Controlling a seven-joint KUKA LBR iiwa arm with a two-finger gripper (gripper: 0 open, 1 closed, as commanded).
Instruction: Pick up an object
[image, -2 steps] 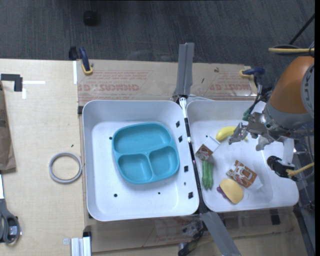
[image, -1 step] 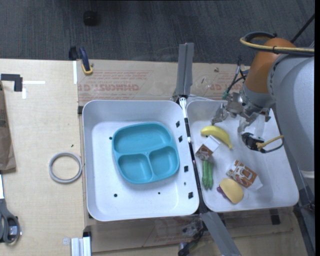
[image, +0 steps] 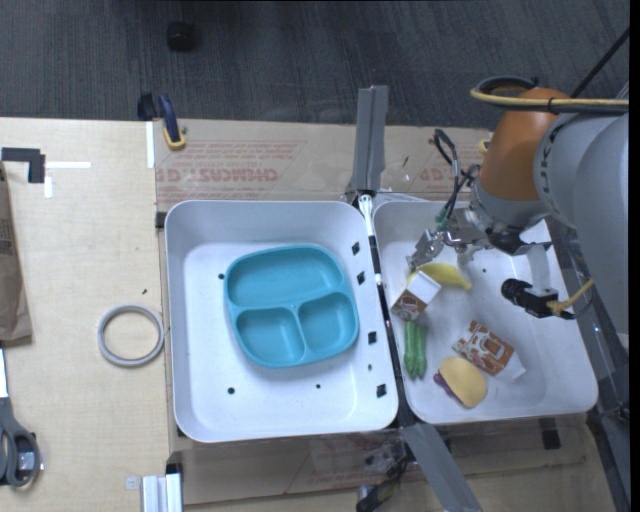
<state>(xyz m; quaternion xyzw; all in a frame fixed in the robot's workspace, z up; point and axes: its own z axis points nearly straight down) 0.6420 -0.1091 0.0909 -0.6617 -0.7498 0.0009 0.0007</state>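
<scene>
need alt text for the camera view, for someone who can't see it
A grey robot arm's gripper hovers over a banana in the right bin, near a small carton, green pod and snack packet. The left bin holds a blue divided plate.

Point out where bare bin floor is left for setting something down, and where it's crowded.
Left bin: bare floor rings the blue divided tray, widest along the near edge. Right bin: bare floor at its right side, past the snack packet. Crowded near the divider: gripper, banana, small carton, green pod, potato.
</scene>
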